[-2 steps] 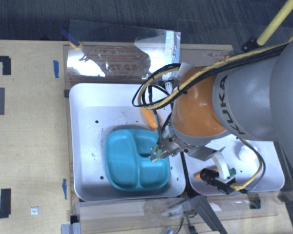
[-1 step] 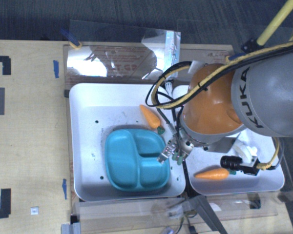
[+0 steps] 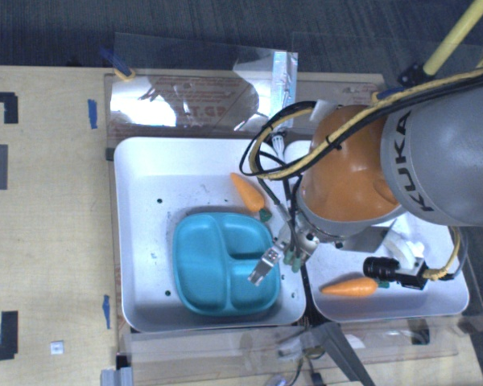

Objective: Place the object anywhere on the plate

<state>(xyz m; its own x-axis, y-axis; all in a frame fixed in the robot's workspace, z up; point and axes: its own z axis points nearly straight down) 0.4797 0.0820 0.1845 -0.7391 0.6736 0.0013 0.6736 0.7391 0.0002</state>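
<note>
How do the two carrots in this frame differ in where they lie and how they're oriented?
The carrot in the left bin lies diagonally, just beyond the blue plate's far rim; the carrot in the right bin lies nearly level, apart from the plate. The left one sits beside the arm's cables; the right one lies next to a black fitting. Both are orange with green tops, neither on the plate.

Bright overhead light; glare on the clear sheet [image 3: 185, 99], soft shadows, slight blur

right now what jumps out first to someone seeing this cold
The big grey arm with its orange band crowds the right side, reaching over the bins. Below it, a bright blue divided plate sits in the left bin. One carrot lies just above the plate, another carrot in the right bin.
</note>
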